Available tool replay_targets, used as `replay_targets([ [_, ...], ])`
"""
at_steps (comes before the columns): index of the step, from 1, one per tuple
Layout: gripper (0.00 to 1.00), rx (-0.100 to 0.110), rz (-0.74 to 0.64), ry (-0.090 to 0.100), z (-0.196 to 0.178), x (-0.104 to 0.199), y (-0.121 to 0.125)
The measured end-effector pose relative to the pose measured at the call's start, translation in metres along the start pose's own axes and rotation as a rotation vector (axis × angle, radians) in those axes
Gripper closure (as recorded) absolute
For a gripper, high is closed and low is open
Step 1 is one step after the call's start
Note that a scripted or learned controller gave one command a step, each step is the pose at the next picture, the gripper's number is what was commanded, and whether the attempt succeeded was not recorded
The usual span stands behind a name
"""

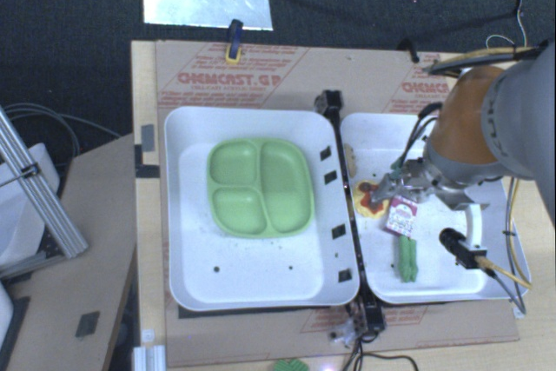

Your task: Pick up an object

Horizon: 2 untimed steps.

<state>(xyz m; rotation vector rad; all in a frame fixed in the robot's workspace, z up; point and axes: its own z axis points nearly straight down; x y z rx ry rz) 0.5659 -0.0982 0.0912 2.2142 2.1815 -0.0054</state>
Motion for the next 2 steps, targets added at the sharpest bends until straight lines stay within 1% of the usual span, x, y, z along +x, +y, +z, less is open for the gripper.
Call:
replay_targets([
  [1, 0.00, 0.008, -0.006, 0.006, 0.0019, 0.0031, 0.0006],
  [2, 0.00, 0.008, -0.006, 0.007, 0.0019, 0.0037, 0.0007],
])
